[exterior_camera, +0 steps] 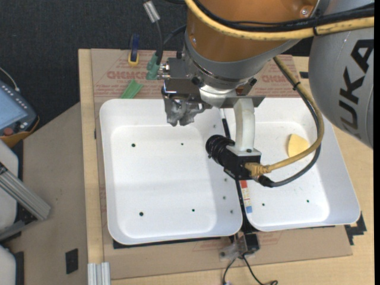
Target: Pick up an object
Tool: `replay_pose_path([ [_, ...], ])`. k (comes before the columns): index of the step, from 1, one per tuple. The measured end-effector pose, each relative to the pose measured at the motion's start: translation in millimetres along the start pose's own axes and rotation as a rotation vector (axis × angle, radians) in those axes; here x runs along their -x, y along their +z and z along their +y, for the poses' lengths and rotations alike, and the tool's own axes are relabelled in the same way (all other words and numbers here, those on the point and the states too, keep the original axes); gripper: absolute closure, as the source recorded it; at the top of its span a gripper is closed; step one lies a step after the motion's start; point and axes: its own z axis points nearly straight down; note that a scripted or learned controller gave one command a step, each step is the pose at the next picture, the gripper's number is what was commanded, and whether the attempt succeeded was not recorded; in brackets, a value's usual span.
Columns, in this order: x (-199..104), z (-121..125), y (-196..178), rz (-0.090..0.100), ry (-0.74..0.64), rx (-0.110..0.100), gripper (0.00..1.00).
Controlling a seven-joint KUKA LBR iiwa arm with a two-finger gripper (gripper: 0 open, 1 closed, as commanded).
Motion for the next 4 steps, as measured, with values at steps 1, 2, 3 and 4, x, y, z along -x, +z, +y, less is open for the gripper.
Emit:
replay_pose_path([
  [1, 8, 4, 219, -0.012, 0.008, -0.022, 1.00],
  [2, 83, -3, 239, -0.009, 0.015, -0.013, 1.00],
  [3, 187, -3, 261, -0.009, 0.019, -0.011, 1.00],
  [4, 286, -4, 259, -0.009, 0.017, -0.005, 1.00],
])
